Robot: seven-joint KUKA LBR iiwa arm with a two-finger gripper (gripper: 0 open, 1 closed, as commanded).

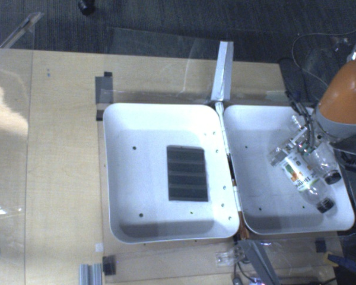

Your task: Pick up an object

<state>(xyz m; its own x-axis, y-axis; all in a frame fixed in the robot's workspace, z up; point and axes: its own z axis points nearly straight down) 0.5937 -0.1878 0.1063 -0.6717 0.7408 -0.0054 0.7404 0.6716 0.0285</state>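
Grey arm with orange band [344,97] is seen reaching in from the right, over the right shallow white bin [255,159]. The metal two-finger gripper [292,150] is positioned low in that bin, directly over a clear plastic bottle with a green-and-orange label [301,177] that lies tilted on the bin floor near the right wall. Jaws state cannot be told: fingers are lost in glare and clutter, and contact with the bottle is not resolvable. A small dark cap-like object [325,205] is seen just beside the bottle's lower end. The left white bin [124,159] holds a dark ribbed rectangular block [187,173] lying flat near its centre. Both bins sit touching, side by side, on the light wooden surface [53,159].
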